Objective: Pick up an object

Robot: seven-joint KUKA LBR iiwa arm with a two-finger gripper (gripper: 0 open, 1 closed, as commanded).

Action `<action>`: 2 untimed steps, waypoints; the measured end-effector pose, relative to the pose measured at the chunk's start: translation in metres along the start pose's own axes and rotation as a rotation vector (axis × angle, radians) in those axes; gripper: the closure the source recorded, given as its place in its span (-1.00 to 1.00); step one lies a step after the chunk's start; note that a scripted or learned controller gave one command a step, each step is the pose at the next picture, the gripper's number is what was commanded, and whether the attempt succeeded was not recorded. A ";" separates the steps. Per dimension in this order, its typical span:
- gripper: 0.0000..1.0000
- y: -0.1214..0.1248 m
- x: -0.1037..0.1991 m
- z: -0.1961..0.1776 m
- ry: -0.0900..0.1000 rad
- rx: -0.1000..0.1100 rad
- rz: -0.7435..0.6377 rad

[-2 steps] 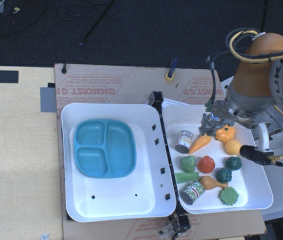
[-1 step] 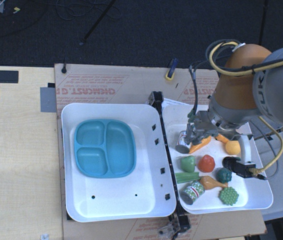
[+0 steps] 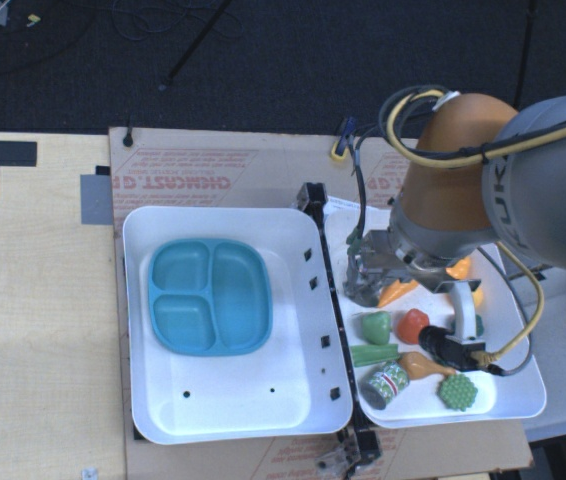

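My gripper (image 3: 361,280) is low over the left part of the right bin (image 3: 519,404), beneath the orange band of the wrist. Just to its right lies an orange carrot-shaped piece (image 3: 399,291). Below it sit a green pepper (image 3: 375,326) and a red tomato (image 3: 413,324). Further toward the front are a green stick (image 3: 373,353), a small labelled can (image 3: 386,383), a tan drumstick-like piece (image 3: 426,366) and a green broccoli head (image 3: 457,392). Nothing shows between the gripper and these pieces, and the arm hides the bin's back part.
The left bin (image 3: 148,393) holds a blue divided plate (image 3: 208,296) toward its back left. A black-clipped ridge (image 3: 328,308) separates the two bins. Another orange piece (image 3: 460,266) peeks out under the arm.
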State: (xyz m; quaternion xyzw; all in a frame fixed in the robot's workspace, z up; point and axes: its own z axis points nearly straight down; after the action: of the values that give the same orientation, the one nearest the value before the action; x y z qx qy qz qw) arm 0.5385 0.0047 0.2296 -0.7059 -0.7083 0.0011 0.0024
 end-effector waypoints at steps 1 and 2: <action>1.00 -0.029 0.051 0.010 -0.001 0.002 0.000; 1.00 -0.040 0.085 -0.008 -0.001 -0.002 0.000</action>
State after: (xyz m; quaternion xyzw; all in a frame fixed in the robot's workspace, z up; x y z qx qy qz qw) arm 0.4980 0.0893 0.2378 -0.7058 -0.7085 0.0006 0.0015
